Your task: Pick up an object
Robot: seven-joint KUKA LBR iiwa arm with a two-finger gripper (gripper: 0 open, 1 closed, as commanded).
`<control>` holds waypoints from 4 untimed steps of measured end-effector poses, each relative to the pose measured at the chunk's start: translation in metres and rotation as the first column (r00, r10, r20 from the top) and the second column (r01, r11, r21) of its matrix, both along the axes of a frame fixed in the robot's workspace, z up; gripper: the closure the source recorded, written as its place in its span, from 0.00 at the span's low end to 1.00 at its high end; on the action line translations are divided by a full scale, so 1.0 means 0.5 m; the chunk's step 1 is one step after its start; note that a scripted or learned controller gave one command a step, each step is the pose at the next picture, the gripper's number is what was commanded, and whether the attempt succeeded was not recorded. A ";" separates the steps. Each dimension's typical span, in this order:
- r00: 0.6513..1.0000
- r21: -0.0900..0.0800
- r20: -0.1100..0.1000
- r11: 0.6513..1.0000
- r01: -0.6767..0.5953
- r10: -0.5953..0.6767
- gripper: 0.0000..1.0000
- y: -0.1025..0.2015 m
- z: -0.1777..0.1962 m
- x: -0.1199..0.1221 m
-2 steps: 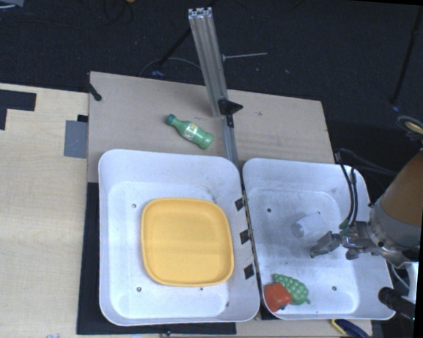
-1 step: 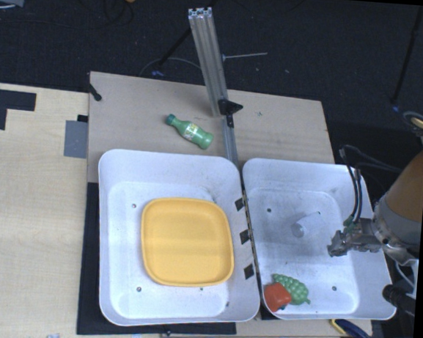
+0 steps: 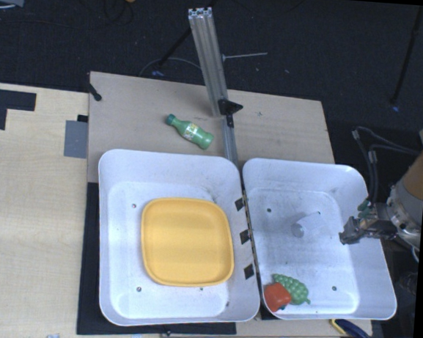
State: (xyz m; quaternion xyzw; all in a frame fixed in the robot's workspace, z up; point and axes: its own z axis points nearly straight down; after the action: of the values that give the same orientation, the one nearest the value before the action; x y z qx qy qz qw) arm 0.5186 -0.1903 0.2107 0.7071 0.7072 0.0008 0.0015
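Dark end effector [image 3: 355,230] at right bin's right wall; finger state unclear, too dim to tell. Red-and-green plastic vegetable [image 3: 284,292] in near-left corner, well apart. Risk: closing on nothing, or clipping white bin wall [image 3: 378,245].

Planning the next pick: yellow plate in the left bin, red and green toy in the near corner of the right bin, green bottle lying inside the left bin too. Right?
One thing is wrong: the green bottle lies on the bench behind the bins, outside the left bin. The camera view shows this. As you said, the yellow plate is in the left bin and the red and green toy is in the right bin's near corner.
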 end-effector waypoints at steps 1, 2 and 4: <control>1.000 0.000 0.001 1.000 0.001 -0.001 1.00 -0.001 0.108 -0.018; 1.000 0.000 -0.002 1.000 0.001 -0.001 1.00 -0.002 0.155 -0.018; 1.000 0.001 -0.004 1.000 -0.004 0.004 1.00 0.219 0.117 0.006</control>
State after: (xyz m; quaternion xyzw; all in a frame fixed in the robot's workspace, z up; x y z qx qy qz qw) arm 0.5214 -0.0810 0.2693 0.7056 0.7086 0.0001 -0.0003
